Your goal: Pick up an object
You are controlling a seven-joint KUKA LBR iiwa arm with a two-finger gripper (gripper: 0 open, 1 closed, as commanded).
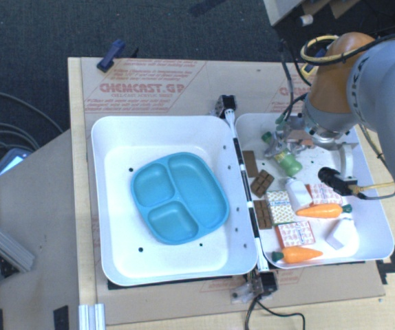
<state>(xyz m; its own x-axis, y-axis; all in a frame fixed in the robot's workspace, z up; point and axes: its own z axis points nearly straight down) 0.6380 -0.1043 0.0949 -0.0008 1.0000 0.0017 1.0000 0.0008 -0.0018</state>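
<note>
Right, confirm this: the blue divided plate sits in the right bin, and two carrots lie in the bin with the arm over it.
Not quite. The camera view shows the blue divided plate in the left bin, not the right. Two carrots do lie in the right bin, under the arm.

A light blue divided plate (pixel 178 196) lies in the white left bin (pixel 115 143). The white right bin (pixel 376 236) holds 2 orange carrots (pixel 319 211), a green cylinder (pixel 288 162), brown chocolate bars (pixel 261 182) and red-and-white patterned cards (pixel 295 234). The desk (pixel 149 88) is tan with red lettering.

Divided plate (pixel 179 196) lies in the left bin (pixel 108 184); two carrots (pixel 319 211) lie in the right bin (pixel 380 236).
</note>
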